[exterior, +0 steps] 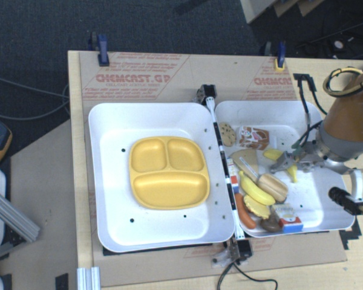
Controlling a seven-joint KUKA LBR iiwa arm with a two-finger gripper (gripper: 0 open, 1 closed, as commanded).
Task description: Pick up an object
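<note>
The right bin holds a heap of toy food. In it are a cookie, a red and white snack packet, a banana, a hot dog bun, an orange carrot and a small yellow piece. My gripper reaches in from the right, low over the middle of this bin. It sits just right of the yellow piece and above the bun. Nothing can be made out in its grasp. The orange band of the arm is above the bin's right side.
The left bin carries a yellow divided plate. A brown lump and a small blue and red box lie at the right bin's front edge. Cables run along the back right, and blue clamps hold the board.
</note>
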